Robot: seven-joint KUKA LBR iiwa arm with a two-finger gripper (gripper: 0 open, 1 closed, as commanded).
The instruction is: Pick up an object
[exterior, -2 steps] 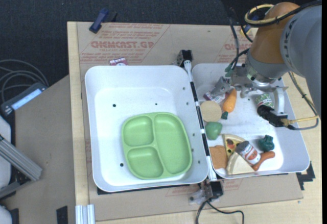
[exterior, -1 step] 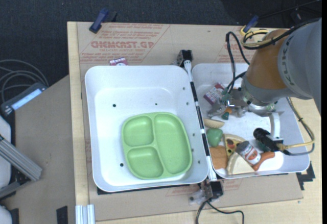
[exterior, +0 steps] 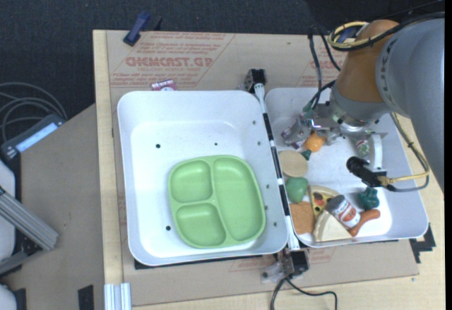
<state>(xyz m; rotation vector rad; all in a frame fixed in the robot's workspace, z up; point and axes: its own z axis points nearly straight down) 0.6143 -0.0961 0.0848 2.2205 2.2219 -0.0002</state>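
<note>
Down in the right bin [exterior: 406, 160], the end effector [exterior: 308, 133] hangs by an orange piece [exterior: 316, 140]; its grip I cannot tell. Toys crowd the near corner [exterior: 332, 213], and a green tray [exterior: 215, 200] fills the left bin [exterior: 141, 160].

A wooden table [exterior: 212, 54] printed with faded red lettering carries two shallow white bins side by side. The left bin [exterior: 141, 160] holds a pale green divided plate [exterior: 215, 200] with three compartments, lying flat toward the near side. Black clips sit at the seam between the bins, one at the far end [exterior: 256, 78] and one at the near end [exterior: 296, 260]. A small blue object [exterior: 138, 29] rests at the table's far left corner, partly over the edge. Dark carpet [exterior: 56, 12] surrounds the table, with grey cables [exterior: 25, 107] looped on it at the left and a metal rail [exterior: 28, 220] lying below them.
</note>
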